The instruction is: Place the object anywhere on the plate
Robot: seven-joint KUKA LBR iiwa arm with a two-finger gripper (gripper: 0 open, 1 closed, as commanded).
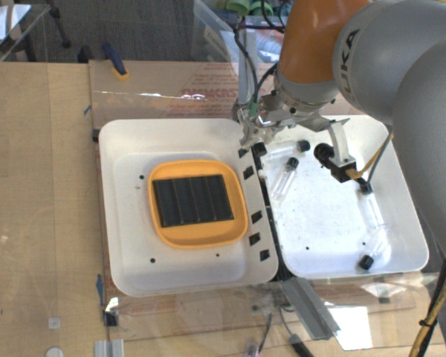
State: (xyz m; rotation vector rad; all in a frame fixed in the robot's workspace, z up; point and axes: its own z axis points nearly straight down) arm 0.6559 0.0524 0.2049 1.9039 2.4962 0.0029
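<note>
The left bin holds an orange plate with a dark ridged center. The right bin contains clear tubes with black caps, apart from the plate. Above its far edge hangs the gripper; its grip cannot be told.

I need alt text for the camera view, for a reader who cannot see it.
A grey robot arm with an orange band reaches from the right over the right white bin. The left white bin holds a yellow plate with a dark ribbed centre.
</note>
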